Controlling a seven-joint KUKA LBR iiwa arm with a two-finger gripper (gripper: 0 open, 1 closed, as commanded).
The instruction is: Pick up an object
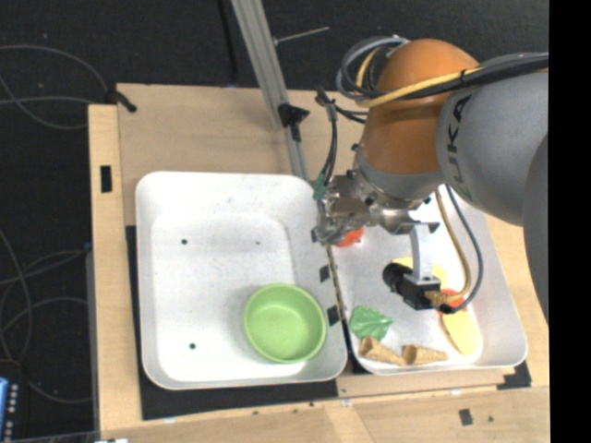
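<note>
The arm [443,127] covers much of the right bin [503,340], hiding part of its contents. The gripper [343,221] hangs at the inner edge of that bin, over a small red-orange object [348,238] that is mostly hidden; whether it holds that object cannot be told. The left bin [185,210] holds one green bowl [284,322]. In the right bin lie one green leaf-shaped piece [370,321], two tan cones [402,352] and yellow pieces [462,332], partly covered.
</note>
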